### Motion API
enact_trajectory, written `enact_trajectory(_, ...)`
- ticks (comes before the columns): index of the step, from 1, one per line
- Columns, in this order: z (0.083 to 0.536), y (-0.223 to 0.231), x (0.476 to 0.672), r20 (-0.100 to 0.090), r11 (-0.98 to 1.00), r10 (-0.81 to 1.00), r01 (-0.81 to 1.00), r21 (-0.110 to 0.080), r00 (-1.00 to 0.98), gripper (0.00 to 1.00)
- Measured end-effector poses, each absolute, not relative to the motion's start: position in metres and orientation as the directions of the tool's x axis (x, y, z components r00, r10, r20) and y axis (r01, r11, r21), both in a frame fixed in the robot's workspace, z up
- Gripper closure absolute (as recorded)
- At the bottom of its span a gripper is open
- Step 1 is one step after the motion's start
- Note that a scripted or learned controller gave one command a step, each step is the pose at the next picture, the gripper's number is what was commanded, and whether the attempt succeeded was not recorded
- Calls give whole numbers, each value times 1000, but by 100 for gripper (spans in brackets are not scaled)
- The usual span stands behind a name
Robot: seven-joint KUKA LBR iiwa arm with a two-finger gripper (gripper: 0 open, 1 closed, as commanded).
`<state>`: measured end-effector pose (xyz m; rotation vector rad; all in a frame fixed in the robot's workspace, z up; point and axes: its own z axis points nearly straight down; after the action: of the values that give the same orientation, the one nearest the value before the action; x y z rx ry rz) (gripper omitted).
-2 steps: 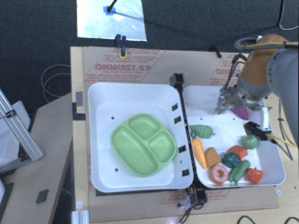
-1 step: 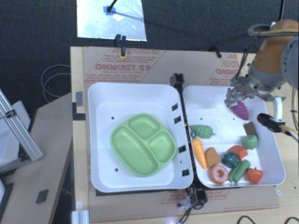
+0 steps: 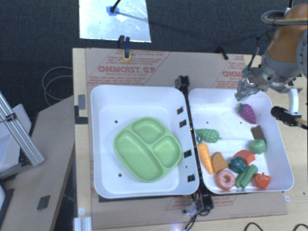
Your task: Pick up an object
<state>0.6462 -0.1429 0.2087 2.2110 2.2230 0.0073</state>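
Note:
My gripper (image 3: 243, 93) hangs over the far right corner of the right bin (image 3: 226, 110), just up and left of a purple bunch of grapes (image 3: 247, 113). Nothing shows between its fingers. Several toy foods lie in this bin: a green corn cob (image 3: 207, 135), an orange carrot (image 3: 205, 157), a brown bread piece (image 3: 219, 161), a pink donut (image 3: 225, 179), a green cucumber (image 3: 246, 175), a red tomato (image 3: 262, 180), a teal vegetable (image 3: 237, 164), a green pepper (image 3: 258, 146) and a brown block (image 3: 256, 132).
The left bin (image 3: 108, 109) holds a green divided plate (image 3: 147, 148). A black clip divider (image 3: 183, 83) joins the two bins. A cardboard sheet (image 3: 144, 66) lies under them. Bench edge and cables lie at far left.

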Motion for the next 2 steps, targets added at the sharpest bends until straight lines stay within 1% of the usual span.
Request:
enact_trajectory(1, 226, -143, 647, 0, 5, 1000, 1000, 4, -5, 100)
enact_trajectory(2, 223, -93, 640, 1, 9, 1000, 1000, 1, -9, 100)
